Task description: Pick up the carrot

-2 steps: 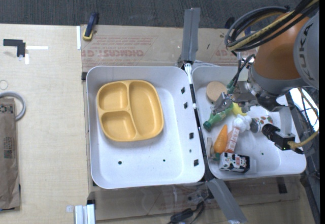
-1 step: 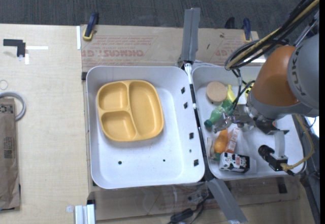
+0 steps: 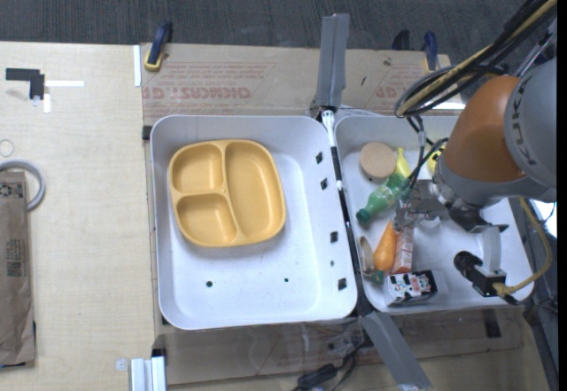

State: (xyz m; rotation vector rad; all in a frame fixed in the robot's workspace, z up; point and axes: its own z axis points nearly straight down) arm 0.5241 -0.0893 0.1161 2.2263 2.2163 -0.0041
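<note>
One gripper sits w/ the carrot just below-left of it, green bottle just upper-left (touching? unclear); can't tell if it's open or gripping.

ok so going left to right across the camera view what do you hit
brown paper bag → yellow divided plate → green bottle → black and white box → orange band on the arm

Upside-down "CHEMCAST" on cardboard sheet
</note>
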